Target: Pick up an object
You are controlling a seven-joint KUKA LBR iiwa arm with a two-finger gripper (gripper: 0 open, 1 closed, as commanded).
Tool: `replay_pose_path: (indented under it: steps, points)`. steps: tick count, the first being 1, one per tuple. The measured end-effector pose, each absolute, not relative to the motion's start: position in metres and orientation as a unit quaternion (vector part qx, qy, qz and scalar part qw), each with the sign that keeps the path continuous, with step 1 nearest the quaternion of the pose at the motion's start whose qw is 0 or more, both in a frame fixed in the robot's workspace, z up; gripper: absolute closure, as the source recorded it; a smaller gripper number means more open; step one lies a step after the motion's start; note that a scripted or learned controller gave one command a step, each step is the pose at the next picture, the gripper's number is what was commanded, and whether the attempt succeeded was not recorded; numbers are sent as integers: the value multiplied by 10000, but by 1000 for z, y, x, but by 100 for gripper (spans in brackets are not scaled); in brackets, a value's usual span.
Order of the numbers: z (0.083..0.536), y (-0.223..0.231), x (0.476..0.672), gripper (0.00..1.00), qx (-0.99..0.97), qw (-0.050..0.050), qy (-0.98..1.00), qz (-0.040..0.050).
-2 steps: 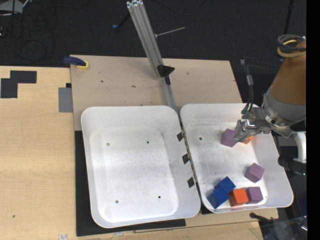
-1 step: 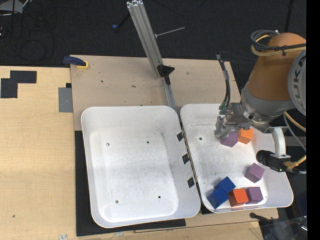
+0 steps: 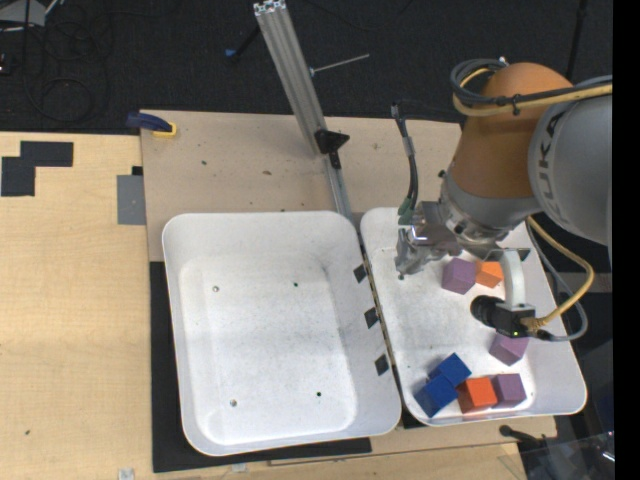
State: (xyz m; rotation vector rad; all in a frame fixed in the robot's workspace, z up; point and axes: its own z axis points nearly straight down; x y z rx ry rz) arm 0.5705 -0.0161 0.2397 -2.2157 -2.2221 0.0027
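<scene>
My gripper (image 3: 408, 256) hangs low over the upper left part of the right bin (image 3: 425, 323), on bare white floor. Just to its right lie a purple block (image 3: 459, 275) and a small orange block (image 3: 489, 274), apart from the gripper. Another purple block (image 3: 508, 348) sits further toward the front, beside a black fitting (image 3: 497, 315) on the arm's cable. In the bin's front corner a blue block (image 3: 442, 382), an orange block (image 3: 478, 394) and a purple block (image 3: 510, 388) are clustered together. Nothing shows held in the gripper.
The left bin (image 3: 172, 236) sits alongside, joined by black clips (image 3: 368, 317) at the shared edge. A slanted aluminium bar (image 3: 296, 73) rises behind the bins. The arm's bulky grey and orange wrist (image 3: 505, 138) overhangs the right bin's back.
</scene>
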Motion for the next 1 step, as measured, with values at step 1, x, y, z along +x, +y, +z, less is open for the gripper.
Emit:
replay_pose_path:
  steps: [1]
  points:
    - [231,25,583,100,-7059,12,-7083,8]
